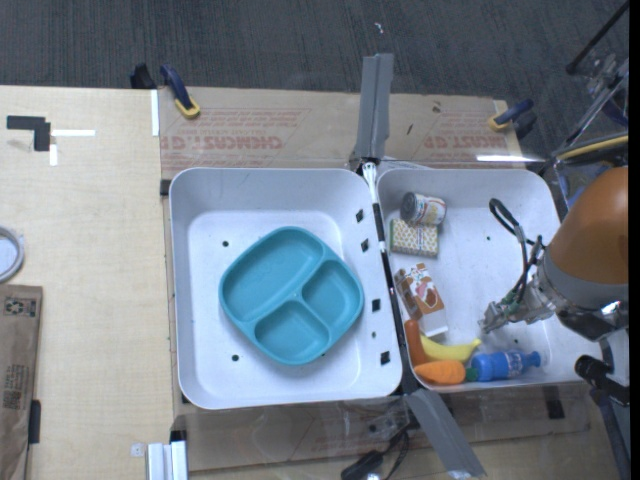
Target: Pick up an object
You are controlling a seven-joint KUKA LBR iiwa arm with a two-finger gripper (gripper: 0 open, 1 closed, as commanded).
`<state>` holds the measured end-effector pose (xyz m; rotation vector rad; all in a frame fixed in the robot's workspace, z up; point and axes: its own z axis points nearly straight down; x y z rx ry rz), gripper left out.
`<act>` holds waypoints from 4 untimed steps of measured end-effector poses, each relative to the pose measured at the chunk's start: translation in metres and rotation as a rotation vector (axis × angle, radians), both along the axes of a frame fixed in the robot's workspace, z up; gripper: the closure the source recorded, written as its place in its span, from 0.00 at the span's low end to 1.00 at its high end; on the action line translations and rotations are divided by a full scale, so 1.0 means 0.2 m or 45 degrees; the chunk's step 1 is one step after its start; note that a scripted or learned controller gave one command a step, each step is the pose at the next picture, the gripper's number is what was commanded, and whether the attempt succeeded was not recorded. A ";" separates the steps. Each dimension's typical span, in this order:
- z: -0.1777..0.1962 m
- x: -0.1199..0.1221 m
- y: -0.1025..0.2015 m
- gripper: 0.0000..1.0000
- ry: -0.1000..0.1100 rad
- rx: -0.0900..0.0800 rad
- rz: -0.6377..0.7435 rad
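The right bin (470,183) holds several small things. A small tin can (423,208) lies near its back, with a tan waffle-patterned packet (415,238) just in front of it. A red and white box (422,293) sits by the left wall. At the front lie a yellow banana (450,348), an orange carrot-like piece (437,371) and a blue bottle (503,365). My gripper (504,314) hangs low over the right half of this bin, just behind the blue bottle and to the right of the banana. Nothing shows between its tips.
The left bin (190,268) carries a teal divided plate (291,295). A grey divider post (375,108) stands between the bins at the back. A black cable (508,220) loops over the right bin's back. Clamps (180,93) sit on the cardboard behind.
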<state>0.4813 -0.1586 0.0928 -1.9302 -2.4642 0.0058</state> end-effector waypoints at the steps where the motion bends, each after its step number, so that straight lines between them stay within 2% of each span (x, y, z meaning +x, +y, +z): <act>1: 0.00 0.00 0.00 0.00 0.000 0.000 0.001; 2: -0.02 -0.02 -0.12 0.00 -0.008 0.000 0.243; 3: -0.02 -0.02 0.04 0.00 -0.008 0.001 0.314; 4: 0.00 -0.02 0.04 1.00 -0.003 0.004 0.307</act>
